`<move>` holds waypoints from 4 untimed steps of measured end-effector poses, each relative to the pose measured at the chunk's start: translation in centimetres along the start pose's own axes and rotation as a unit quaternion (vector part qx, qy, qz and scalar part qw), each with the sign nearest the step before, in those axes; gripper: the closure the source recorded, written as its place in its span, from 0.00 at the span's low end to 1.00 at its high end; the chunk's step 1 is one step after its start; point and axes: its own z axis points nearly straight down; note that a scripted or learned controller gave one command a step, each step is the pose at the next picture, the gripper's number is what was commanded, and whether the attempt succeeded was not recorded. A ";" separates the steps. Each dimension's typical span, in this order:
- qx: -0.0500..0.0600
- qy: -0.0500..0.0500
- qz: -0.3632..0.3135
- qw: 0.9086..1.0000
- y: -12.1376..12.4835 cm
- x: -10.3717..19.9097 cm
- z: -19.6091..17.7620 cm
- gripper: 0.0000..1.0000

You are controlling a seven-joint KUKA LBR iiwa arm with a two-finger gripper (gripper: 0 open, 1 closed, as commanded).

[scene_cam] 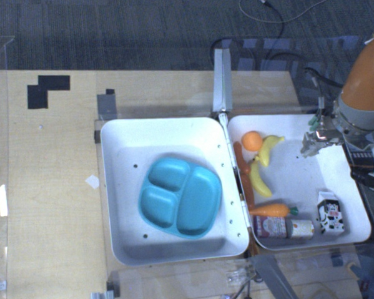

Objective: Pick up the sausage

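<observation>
**Arm over right bin, sausage lying against left wall**

Camera view. Two white bins sit side by side on the wooden surface [51, 184]. The left bin [126, 242] holds one item: a blue plate [180, 197] with three compartments, lying flat near the bin's middle.

The right bin [354, 231] holds seven items. One sausage [240, 168], reddish-brown and long, lies lengthwise along the bin's left wall, touching or nearly touching it. One orange [252, 141] sits near the sausage's upper end. Two bananas: one [270, 146] just right of the orange, a second [259, 181] below it, beside the sausage. One carrot [269, 210] lies crosswise below the bananas, its green end pointing right. One can [282, 227] with a dark label lies on its side along the near wall. One small carton with a cow print [330, 216] stands in the lower right corner.

The gripper [314, 139] hangs over the upper right part of the right bin, well apart from the sausage. Nothing is between the jaws; whether they are spread or pressed together, I cannot tell at this resolution.
</observation>
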 end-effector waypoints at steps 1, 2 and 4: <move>-0.002 0.000 -0.064 0.998 -9.9 0.9 9.3 1.00; -0.001 -0.001 -0.174 0.985 -9.4 -3.5 -1.0 1.00; 0.000 0.000 -0.559 0.829 -10.1 -3.9 6.4 1.00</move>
